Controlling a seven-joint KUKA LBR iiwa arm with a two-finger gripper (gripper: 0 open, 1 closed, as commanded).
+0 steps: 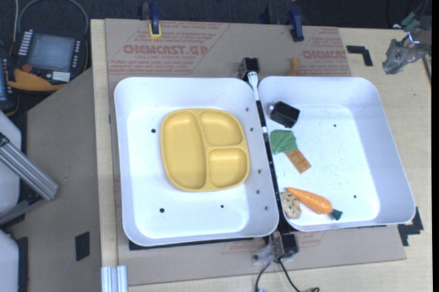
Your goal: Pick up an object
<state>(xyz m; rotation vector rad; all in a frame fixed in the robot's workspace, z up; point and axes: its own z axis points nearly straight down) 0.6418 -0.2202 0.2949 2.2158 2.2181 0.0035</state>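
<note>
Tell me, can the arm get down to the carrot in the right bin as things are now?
Probably yes. The carrot lies uncovered near the right bin's front edge, open from above. A speckled piece touches its left end, and the bin wall is close, which might crowd the grasp.

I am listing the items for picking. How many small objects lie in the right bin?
4. A black block near the bin's upper left; a green piece below it; a brown wafer-like piece touching the green one; a carrot at the lower left. A speckled thing beside the carrot might be a fifth.
</note>
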